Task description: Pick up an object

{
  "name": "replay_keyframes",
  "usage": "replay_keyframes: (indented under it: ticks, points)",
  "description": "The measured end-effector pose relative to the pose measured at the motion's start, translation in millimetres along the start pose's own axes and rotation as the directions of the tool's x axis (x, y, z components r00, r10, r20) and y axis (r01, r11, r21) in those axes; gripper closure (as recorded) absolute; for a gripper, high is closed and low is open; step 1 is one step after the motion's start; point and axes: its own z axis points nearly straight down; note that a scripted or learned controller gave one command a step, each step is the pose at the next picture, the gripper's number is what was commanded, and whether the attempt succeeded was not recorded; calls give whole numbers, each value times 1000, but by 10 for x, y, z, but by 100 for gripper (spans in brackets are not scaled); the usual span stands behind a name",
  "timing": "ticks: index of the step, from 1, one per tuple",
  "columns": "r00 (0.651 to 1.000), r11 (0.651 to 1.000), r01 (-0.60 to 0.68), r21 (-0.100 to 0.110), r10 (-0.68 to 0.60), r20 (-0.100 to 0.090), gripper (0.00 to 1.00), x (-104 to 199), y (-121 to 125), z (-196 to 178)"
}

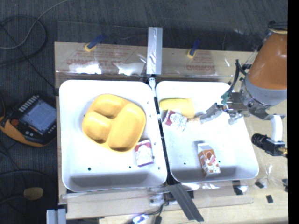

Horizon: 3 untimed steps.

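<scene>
- The claw (204, 117) hangs low in the right white bin (243, 162); whether it is apart or together, I cannot tell.
- Just beyond its tip lies 1 small red-and-white carton (175, 121), touching a soft yellow block (180, 105).
- Risk: the tip may shove the carton toward the bin wall, not grasp it.

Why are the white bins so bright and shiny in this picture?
In the camera view, light from above bounces off the left bin and right bin, washing out their floors; the yellow dish shows soft glare on top, and the small cartons look slightly blurry.
</scene>
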Motion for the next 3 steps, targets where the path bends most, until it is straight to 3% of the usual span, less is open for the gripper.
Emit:
replay_keyframes:
  ticks: [1, 2, 3]
  points:
    - [992, 992, 126, -1, -126, 0, 0, -72, -306, 1553]
    - [994, 994, 108, -11, -108, -1, 0, -285, 79, 1601]
    - [996, 996, 86, -23, -86, 8, 0, -218, -320, 1591]
